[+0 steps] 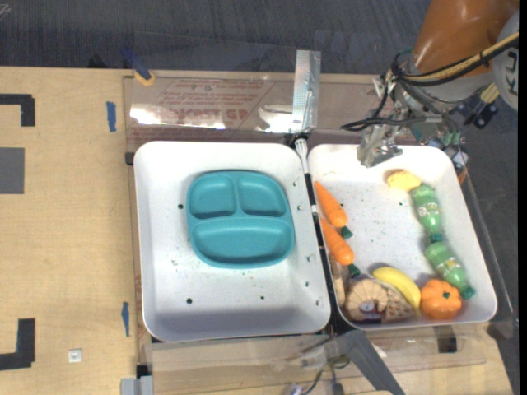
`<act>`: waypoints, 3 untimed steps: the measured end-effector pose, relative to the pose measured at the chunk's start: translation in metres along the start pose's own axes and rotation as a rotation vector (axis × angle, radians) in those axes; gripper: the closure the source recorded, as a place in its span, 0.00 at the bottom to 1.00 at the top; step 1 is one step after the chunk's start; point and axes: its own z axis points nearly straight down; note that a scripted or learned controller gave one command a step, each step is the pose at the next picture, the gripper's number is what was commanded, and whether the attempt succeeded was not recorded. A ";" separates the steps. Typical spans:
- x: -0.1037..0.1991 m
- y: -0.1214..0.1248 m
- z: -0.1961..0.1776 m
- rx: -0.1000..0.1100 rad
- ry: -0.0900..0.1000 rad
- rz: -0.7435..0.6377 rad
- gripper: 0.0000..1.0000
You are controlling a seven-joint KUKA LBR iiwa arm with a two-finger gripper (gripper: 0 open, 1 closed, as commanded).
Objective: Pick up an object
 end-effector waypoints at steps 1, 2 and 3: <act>-0.012 0.044 -0.049 -0.004 0.005 -0.048 1.00; 0.029 -0.015 0.053 -0.009 0.019 -0.242 1.00; -0.010 0.042 -0.020 -0.007 0.005 -0.512 1.00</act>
